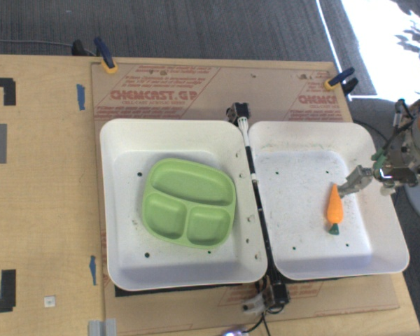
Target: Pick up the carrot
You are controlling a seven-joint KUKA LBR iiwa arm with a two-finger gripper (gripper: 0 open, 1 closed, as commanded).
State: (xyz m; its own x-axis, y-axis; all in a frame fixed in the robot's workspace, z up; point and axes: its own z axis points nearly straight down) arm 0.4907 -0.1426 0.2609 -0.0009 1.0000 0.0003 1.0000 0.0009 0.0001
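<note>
The orange carrot (334,206) lies in the right white bin (294,261), towards its right side, with its green stub pointing to the bin's front. My gripper (352,182) reaches in from the right edge, low over the bin, and its tip sits just above and to the right of the carrot's top end. Nothing shows in the gripper's grasp, and the carrot rests on the bin floor.
A green three-compartment plate (189,203) lies in the left white bin (119,145). The two bins meet along a clipped middle rim (252,180). Both stand on a cardboard sheet (168,89) held by yellow clamps (108,63).
</note>
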